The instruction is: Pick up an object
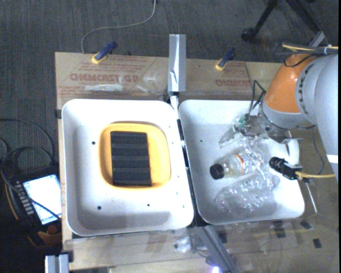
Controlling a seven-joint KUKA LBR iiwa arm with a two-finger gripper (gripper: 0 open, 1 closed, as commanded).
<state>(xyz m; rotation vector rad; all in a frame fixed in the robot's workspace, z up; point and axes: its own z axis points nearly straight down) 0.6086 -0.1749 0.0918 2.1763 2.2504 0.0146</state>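
Two shallow white bins sit side by side on the table [102, 75], whose far strip is brown board with faint red lettering. The left bin [79, 209] holds one thing, a yellow tray-like object [105, 152] with rounded corners that carries a dark ribbed insert [129, 158] in its middle; it lies flat, a little left of the bin's centre, apart from every wall.

The right bin [202, 147] holds a clear plastic bottle [236, 166] lying on its side. Its black cap [216, 171] points left toward the divide between the bins. Around and to the right of the bottle is crumpled clear plastic [244, 195], which spreads toward the bin's near right corner; where the bottle ends and the wrapping begins is hard to make out.

The arm [324, 90] comes in from the right, its orange band [287, 90] over the far right part of the right bin. Below the band the wrist drops toward the clear plastic. The hand [256, 129] is seen at the far edge of the crumpled material, just right of the bottle's far side, but glare and the transparent clutter hide its tips, so one cannot tell whether it is wide, narrow or gripping anything. A black connector [278, 165] with a yellow cable [315, 177] juts out just right of the bottle.

Two blue and yellow clamps [104, 52] grip the far edge of the board, one left and one [226, 58] right, and a grey metal upright [177, 61] stands between the bins at the far side. On the floor at near left lies a device with a lit screen [42, 195].
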